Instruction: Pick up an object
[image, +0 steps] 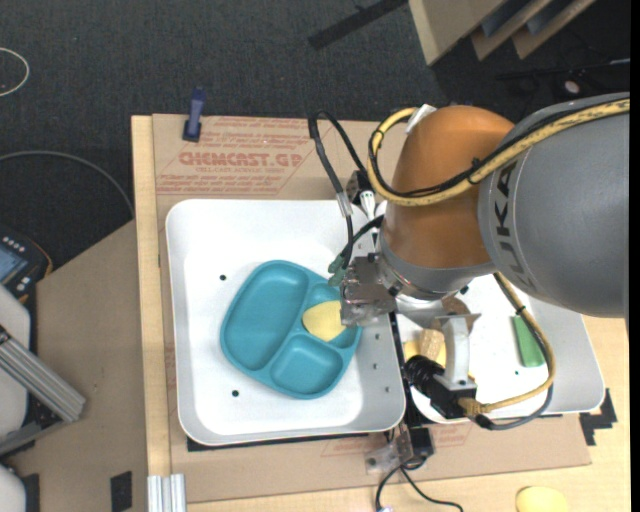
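Gripper (357, 300) low at the 3 o'clock edge of the left bin (200, 400), right over the yellow piece (320, 320); whether spread or pressed together, cannot tell, hidden under the wrist. Nothing seen in its grasp.

Arm (500, 220) in from 3 o'clock, grey with an orange band, covering much of the right bin (585, 385). Cables looped round the wrist.

Left bin on a brown sheet (240, 155) with red print at 12 o'clock.

Blue plate (265, 325) with three sections at the left bin's centre, tilted toward 1 o'clock. Yellow piece on its 3 o'clock rim, touching it.

Green stick (528, 340) in the right bin, toward 3 o'clock, well apart from the gripper. Tan lump (428, 347) at that bin's 9 o'clock side, just under the wrist.

Small blue clip (195, 115) at the sheet's 11 o'clock corner.
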